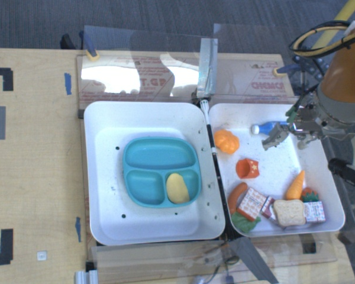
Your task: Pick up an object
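My gripper (290,139) hangs over the back right part of the right bin (331,176), open, with bare bin floor showing between its fingers. A small blue and white bottle (264,128) lies just to its left, apart from the fingers. In the same bin are an orange fruit (226,141), a red cup (247,168), a carrot (295,185), a reddish sausage (236,195), a red and white box (252,204), a bread slice (289,212) and a green piece (244,222). Nothing is held.
The left bin (100,176) holds a blue divided plate (160,155) with a yellow potato-like piece (177,188) in its front right compartment. A clear divider wall (207,70) stands behind the bins. Another small box (314,210) sits beside the bread.
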Available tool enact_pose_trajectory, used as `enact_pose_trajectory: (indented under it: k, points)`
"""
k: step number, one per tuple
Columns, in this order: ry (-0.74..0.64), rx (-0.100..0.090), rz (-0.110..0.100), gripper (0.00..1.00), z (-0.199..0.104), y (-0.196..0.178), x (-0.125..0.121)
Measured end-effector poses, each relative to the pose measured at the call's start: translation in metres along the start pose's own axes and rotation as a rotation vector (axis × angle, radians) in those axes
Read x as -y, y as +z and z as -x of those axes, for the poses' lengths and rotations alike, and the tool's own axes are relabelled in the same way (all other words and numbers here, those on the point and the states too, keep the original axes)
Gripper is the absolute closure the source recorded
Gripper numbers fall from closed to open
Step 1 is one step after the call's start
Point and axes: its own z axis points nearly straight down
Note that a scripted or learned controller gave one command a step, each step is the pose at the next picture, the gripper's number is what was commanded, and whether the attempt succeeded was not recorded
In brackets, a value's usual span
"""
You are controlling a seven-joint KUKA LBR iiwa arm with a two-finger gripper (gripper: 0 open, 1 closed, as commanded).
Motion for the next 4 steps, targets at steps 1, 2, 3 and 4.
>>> enact_pose_trajectory:
  k: [1,2,3,4]
  points:
    - [-0.140,-0.002,-0.011,0.00,-0.021,0.120,-0.011]
    - [-0.119,0.001,0.006,0.00,-0.019,0.148,-0.019]
    - [-0.245,0.003,0.012,0.00,-0.037,0.046,-0.038]
    - [-0.298,-0.001,-0.007,0.00,-0.016,0.115,-0.044]
